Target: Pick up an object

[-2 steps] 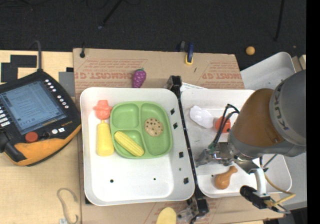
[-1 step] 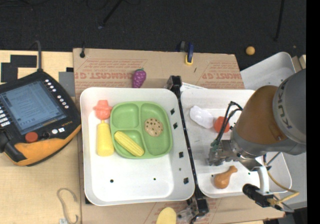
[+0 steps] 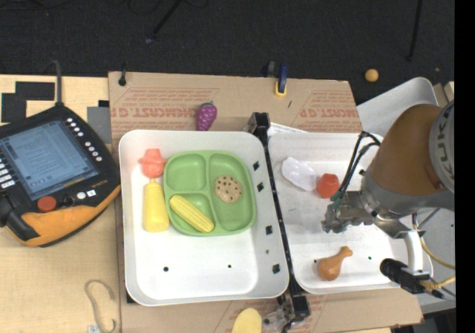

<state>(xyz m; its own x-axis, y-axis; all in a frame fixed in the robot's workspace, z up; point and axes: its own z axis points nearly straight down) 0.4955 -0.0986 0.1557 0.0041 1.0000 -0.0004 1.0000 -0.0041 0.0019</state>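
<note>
On the brown cardboard sheet (image 3: 237, 105) behind the bins, red print is seen upside down; its letters cannot be read with certainty. The dark two-finger gripper (image 3: 335, 219) is placed low in the right white plastic bin (image 3: 356, 279); its state cannot be told. Near it lie a brown toy drumstick (image 3: 333, 262), a round red toy (image 3: 327, 185) and a clear plastic piece (image 3: 299, 173). In the left white bin (image 3: 193, 272), a green three-part plastic plate (image 3: 189, 176) holds a speckled cookie (image 3: 228, 189) and a ridged yellow corn cob (image 3: 191, 213).
</note>
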